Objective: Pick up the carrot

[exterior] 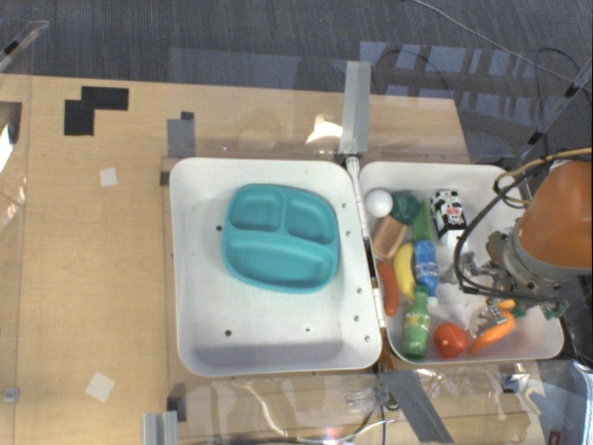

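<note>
The carrot (489, 335) is a small orange piece lying at the front right of the right bin (542, 346), just right of a red tomato (449, 339). My gripper (494, 316) hangs straight over it, low in the bin, and its metal parts cover the carrot's upper end. A bit of orange shows through the gripper at the carrot's far end. The arm's orange band (559, 225) rises above the bin's right side and hides that corner.
The right bin's left half is crowded: a white ball (378, 202), a cow-patterned toy (448, 209), a banana (404, 269), a blue bottle (425, 265) and a green bottle (416, 323). A teal divided plate (280, 237) lies in the left bin (199, 332).
</note>
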`<state>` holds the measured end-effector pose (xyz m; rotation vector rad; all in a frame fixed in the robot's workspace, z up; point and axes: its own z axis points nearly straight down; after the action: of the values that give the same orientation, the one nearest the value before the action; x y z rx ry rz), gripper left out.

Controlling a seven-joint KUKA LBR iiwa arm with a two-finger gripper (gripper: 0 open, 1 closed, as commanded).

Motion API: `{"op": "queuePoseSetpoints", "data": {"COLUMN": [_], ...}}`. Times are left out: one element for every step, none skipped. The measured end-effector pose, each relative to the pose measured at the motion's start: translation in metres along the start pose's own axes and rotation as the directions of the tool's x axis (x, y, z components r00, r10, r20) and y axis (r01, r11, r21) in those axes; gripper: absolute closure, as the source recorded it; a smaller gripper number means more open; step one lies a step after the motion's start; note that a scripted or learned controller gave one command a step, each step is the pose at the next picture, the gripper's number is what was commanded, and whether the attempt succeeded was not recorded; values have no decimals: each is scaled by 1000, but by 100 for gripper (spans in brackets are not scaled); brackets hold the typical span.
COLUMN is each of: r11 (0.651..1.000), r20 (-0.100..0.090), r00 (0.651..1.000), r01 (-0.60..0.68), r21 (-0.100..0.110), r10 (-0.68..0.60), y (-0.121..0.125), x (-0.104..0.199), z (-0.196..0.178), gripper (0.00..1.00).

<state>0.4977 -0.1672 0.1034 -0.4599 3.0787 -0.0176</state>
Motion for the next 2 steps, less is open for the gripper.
{"op": "queuePoseSetpoints", "data": {"r11": [942,943], "r20": [-8,0], "r00": [942,943], "r01": [336,334], "r21": [-12,-2], "r10": [-336,-334], "y": [-38,-39], "x": [5,1], "z": [14,1], "gripper": [0,100]}}
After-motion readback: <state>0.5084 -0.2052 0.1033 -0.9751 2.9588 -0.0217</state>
